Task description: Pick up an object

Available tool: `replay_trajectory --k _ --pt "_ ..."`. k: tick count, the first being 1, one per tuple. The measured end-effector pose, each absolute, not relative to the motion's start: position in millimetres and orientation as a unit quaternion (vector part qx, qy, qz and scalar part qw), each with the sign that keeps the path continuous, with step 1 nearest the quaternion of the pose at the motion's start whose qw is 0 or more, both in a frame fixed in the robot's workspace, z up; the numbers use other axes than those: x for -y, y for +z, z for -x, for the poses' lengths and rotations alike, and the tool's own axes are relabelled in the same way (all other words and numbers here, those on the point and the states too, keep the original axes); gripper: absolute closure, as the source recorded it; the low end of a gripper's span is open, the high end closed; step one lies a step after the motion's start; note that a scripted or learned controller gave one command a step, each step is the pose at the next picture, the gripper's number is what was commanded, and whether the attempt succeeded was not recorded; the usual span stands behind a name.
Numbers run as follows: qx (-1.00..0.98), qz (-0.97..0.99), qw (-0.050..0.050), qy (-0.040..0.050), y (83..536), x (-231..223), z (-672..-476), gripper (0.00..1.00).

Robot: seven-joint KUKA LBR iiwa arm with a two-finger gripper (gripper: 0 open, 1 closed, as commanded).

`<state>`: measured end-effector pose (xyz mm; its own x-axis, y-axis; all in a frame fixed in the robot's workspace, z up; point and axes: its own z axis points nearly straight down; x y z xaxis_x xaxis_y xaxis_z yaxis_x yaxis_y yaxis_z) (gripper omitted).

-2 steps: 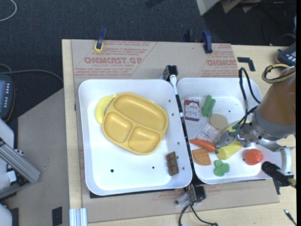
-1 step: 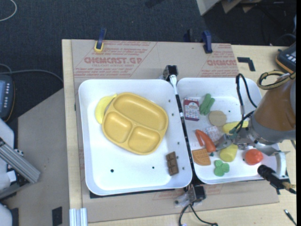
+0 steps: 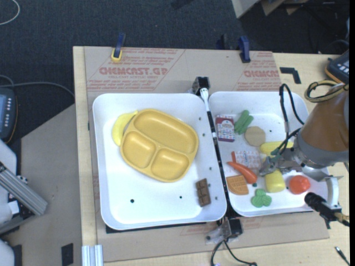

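Note:
The right bin (image 3: 288,107) holds several toy foods. My gripper (image 3: 272,164) is down low in this bin, reaching in from the right. It hovers just above a yellow block-shaped toy (image 3: 274,182) and beside an orange carrot (image 3: 244,172). A yellow banana-like piece (image 3: 273,147) lies just behind the gripper. A red tomato (image 3: 299,184) sits to its right, under the arm's wrist. Nothing is visibly lifted off the bin floor.
Also in the right bin are a red-and-white carton (image 3: 224,128), a green pickle (image 3: 243,122), a tan disc (image 3: 255,136), an orange cracker (image 3: 237,185) and green broccoli (image 3: 260,199). The left bin (image 3: 105,148) holds a yellow divided plate (image 3: 160,144) and a brown chocolate bar (image 3: 203,192).

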<state>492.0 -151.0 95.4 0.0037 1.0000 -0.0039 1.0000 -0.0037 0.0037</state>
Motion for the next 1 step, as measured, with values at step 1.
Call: replay_trajectory --k 1 --pt "-0.708 -0.707 0.003 0.0012 146.8 150.3 -503.4 1.0"
